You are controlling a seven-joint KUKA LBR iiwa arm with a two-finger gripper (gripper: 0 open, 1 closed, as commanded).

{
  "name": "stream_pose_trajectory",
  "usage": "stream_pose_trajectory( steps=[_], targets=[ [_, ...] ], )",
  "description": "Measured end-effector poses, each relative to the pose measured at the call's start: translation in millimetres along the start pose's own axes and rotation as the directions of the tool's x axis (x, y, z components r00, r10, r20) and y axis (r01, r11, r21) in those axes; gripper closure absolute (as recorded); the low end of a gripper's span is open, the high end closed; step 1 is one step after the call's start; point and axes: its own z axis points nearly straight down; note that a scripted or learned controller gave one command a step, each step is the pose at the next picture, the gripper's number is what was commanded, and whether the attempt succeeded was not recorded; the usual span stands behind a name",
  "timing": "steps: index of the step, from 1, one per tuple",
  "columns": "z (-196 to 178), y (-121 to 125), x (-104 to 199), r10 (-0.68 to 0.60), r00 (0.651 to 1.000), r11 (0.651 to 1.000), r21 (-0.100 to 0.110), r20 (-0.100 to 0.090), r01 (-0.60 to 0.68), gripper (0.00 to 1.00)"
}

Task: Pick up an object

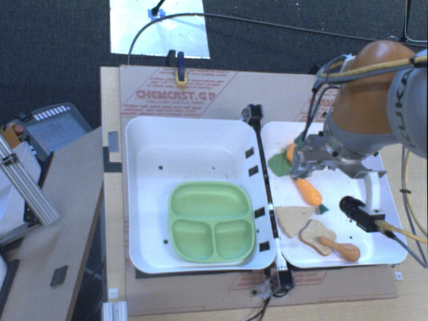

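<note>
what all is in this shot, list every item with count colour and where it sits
white bins: 2, white, side by side on the bench
divided plate: 1, light green, in the left bin
toy carrot: 1, orange, in the right bin below the gripper
green piece: 1, green, right bin by the divider
bread slice: 1, tan, right bin near the front
tan wedge: 1, beige, right bin beside the bread
clamp: 1, yellow and black, on the board behind the bins
arm: 1, grey and orange, over the right bin
gripper: 1, dark, above the carrot
</note>
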Motion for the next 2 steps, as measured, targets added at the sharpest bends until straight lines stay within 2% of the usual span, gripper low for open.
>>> stream_pose_trajectory(
  steps=[2],
  targets=[
    [3,17,94,0.001,1.000,1.000,0.000,0.000,-0.001,1.00]
  ],
)
